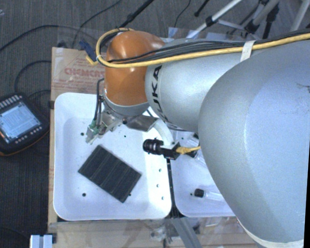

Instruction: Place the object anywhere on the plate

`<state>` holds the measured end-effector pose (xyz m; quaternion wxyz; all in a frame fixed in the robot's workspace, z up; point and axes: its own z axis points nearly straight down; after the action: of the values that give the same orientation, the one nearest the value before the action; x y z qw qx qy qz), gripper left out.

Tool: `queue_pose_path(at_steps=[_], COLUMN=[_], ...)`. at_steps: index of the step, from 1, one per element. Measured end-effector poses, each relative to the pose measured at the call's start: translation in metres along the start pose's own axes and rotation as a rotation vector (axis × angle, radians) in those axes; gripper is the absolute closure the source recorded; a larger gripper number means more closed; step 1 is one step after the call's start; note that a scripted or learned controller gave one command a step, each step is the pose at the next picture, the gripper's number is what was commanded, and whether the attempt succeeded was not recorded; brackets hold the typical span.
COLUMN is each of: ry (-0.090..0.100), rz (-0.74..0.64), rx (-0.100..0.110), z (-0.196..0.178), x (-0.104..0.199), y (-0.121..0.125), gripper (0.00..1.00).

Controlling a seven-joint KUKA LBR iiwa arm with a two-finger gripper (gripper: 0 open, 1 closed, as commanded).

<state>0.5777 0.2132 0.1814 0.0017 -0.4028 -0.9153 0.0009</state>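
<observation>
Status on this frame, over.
Hand over left bin, apart from dark ribbed plate. Plate bare. Small black-capped item in right bin.

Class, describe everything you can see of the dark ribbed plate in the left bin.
The dark ribbed plate is a thin, matt, blackish rectangle with parallel grooves across it. It lies flat on the floor of the left bin, turned askew to the walls. The gripper hangs beyond its upper corner, apart.

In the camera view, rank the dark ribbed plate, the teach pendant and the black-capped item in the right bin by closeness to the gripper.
1. Dark ribbed plate, left bin, beside the gripper.
2. Teach pendant, far left.
3. Black-capped item, right bin.
</observation>
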Motion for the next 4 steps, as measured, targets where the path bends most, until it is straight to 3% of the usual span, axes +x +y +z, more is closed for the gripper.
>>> queue_pose_path(at_steps=[1,2,4], ry=[-0.003,-0.006,-0.006], rz=[-0.471,-0.768,-0.768], rx=[-0.004,-0.005,-0.016], z=[-0.029,-0.113,-0.132], x=[-0.011,-0.037,-0.035], y=[0.029,0.069,0.072], gripper=[1.00,1.00,1.00])
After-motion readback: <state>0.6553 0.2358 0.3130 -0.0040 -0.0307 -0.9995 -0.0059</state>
